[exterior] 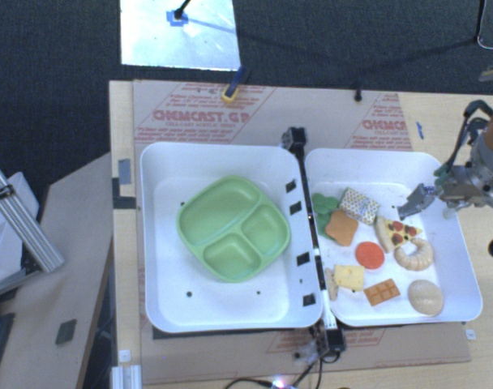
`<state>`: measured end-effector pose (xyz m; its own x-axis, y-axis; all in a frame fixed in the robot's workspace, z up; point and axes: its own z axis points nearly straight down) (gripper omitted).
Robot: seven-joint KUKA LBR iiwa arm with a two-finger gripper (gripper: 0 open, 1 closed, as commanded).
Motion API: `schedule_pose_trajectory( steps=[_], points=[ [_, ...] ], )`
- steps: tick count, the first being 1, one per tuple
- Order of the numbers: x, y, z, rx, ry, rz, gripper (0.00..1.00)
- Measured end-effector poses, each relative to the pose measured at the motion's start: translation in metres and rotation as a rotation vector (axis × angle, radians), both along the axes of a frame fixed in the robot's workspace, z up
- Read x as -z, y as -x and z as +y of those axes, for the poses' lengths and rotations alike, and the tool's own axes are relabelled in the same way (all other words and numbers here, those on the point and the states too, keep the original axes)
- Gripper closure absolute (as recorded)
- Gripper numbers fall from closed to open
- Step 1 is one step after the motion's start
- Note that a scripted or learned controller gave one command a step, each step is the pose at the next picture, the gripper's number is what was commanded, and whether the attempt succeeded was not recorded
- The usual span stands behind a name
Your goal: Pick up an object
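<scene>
The right bin holds several toy foods. Among them are a green leafy piece, a checked wrapped block, a brown toast slice and a pizza slice. It also holds a red disc, a curled shrimp, a yellow cheese piece, an orange cracker and a beige bun. My gripper reaches in from the right, over the bin's upper right part. It hangs just above the pizza slice, and I see nothing held in it.
In the left bin lies a green divided plate. A black-clipped divider joins the two bins. The arm's wrist hangs over the right bin's far right edge. Cardboard lies under both bins.
</scene>
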<state>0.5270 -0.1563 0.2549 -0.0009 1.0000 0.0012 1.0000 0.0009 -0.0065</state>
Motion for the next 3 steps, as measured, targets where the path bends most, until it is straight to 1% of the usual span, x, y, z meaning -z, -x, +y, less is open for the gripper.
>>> schedule_pose_trajectory(
  steps=[1, 2, 3],
  points=[
    [-0.004, -0.002, 0.0, -0.002, 0.002, -0.008, 0.0],
    [0.039, 0.001, 0.006, -0.001, 0.001, -0.005, 0.0],
    [0.092, 0.011, 0.002, 0.0, 0.0, -0.003, 0.0]
  ],
)
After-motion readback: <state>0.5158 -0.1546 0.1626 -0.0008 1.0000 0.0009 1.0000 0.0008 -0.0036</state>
